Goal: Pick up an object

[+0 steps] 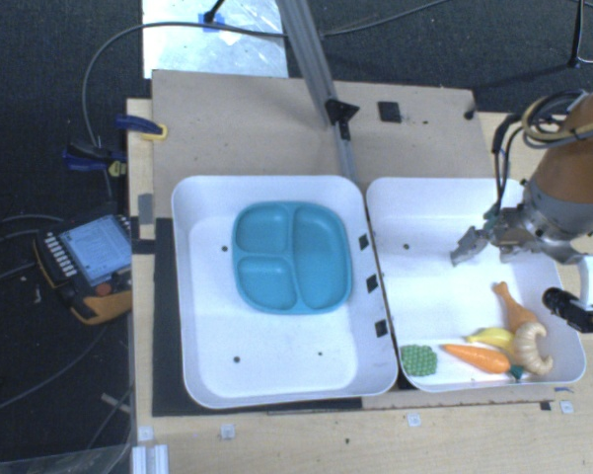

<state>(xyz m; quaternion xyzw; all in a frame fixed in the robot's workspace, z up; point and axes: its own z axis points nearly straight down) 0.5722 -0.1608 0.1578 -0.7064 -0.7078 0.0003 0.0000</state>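
The things to pick lie huddled in the near right corner of the right bin. An orange carrot lies flat along the near wall, its green tip by the corner. Just behind it sits a small yellow banana, and a tan drumstick slants up and away from the pile toward the bin's middle. A pale curled piece, maybe a shrimp or a mushroom, touches the drumstick's thick end and the carrot. A little apart to the left, against the near wall, rests a bumpy green round thing.

The tool hangs over the right bin's middle, well apart from that pile and toward the far side of it. Its grey fingers point left and down, and nothing sits between them; from here I cannot tell whether they are spread or closed. The arm comes in from the right over the bin's edge, with black cables looping above the wrist.

The left bin holds one thing, a blue divided plate with three compartments, lying flat toward the far half. The two bins touch along their middle walls, with small black clips along the seam.

Both bins sit on a brown desk. A grey pole slants across its far part. Off the desk's left edge, on the dark floor, lies a handheld pendant with a cable, and blue clamps grip the desk's left corner.
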